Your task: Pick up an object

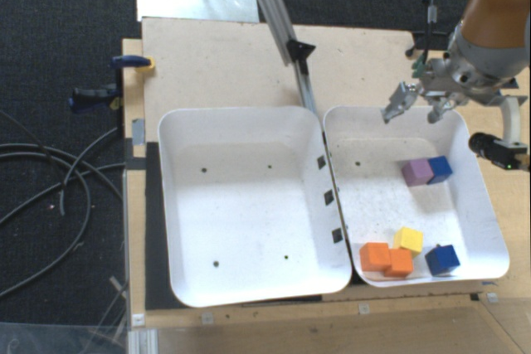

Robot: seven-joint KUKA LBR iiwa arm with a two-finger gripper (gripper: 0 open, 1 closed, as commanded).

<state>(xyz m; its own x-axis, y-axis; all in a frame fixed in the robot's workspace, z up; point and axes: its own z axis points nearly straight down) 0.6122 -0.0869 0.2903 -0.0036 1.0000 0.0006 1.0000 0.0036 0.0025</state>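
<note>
1. The claw (416, 106) hangs over the back edge of the right bin (479, 178), its fingers apart and holding nothing.
2. A purple block (417, 172) touches a blue block (440, 169) near the bin's right wall.
3. Orange blocks (386, 259), a yellow block (408, 240) and another blue cube (442, 259) sit along the front edge.

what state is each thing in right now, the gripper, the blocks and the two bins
two-finger gripper: open, holding nothing, above the right bin's far edge
purple cube: resting in the right bin, touching a blue cube
blue cube: resting beside the purple one
orange blocks: lying together at the near edge
yellow cube: resting against the orange blocks
second blue cube: resting apart, near corner
right white bin: holds all the blocks
left white bin: sits flat on the bench
</note>
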